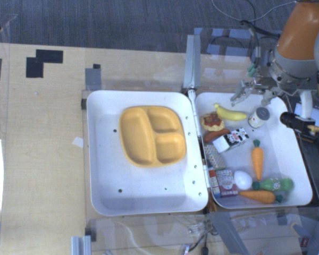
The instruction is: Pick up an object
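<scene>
1. Judging the step as the approach before a grasp, we thought the end effector (253,87) needed one clear target, and the banana (229,112) looked the best choice, since it lay apart from the denser clutter.
2. We saw the end effector's two fingers spread apart with nothing between them, hovering over the far edge of the right bin (300,149).
3. We placed the banana just below and a little to the left of the end effector, near it but not touching.
4. We would have lowered straight down with the fingers set across the banana's narrow width, not along its curve.
5. We noted a small round jar (258,117) just below the end effector, beside the banana's right tip, which a careless descent might knock.
6. We found the carrot (257,162) further below, well apart.
</scene>
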`<state>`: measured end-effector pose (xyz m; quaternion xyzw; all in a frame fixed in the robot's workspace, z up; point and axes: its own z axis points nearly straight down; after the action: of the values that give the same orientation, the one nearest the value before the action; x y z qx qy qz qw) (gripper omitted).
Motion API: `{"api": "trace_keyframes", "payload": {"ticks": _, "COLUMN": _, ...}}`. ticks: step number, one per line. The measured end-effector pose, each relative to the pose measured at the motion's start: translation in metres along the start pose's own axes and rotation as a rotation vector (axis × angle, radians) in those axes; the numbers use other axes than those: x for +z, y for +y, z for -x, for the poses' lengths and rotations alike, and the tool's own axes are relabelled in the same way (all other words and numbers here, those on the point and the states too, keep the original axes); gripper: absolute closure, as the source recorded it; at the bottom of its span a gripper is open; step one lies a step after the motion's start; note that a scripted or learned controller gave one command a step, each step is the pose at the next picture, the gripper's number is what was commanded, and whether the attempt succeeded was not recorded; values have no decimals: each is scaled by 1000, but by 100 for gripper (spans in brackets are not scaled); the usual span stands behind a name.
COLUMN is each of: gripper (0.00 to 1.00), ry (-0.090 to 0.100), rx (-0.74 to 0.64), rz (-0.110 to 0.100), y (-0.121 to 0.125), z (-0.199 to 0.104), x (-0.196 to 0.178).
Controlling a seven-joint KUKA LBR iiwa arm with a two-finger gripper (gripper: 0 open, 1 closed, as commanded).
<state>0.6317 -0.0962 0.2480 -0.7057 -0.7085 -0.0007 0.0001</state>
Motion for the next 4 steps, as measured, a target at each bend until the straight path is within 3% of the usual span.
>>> {"api": "trace_keyframes", "payload": {"ticks": 1, "gripper": 0, "ry": -1, "rx": -92, "rz": 4, "y": 19, "z": 37, "x": 153}}
{"api": "trace_keyframes", "payload": {"ticks": 2, "gripper": 0, "ry": -1, "rx": -91, "rz": 4, "y": 19, "z": 37, "x": 153}}
{"api": "trace_keyframes", "payload": {"ticks": 3, "gripper": 0, "ry": -2, "rx": -150, "rz": -4, "y": 38, "z": 35, "x": 160}}
{"api": "trace_keyframes", "payload": {"ticks": 4, "gripper": 100, "ry": -1, "rx": -148, "rz": -21, "y": 34, "z": 37, "x": 155}}
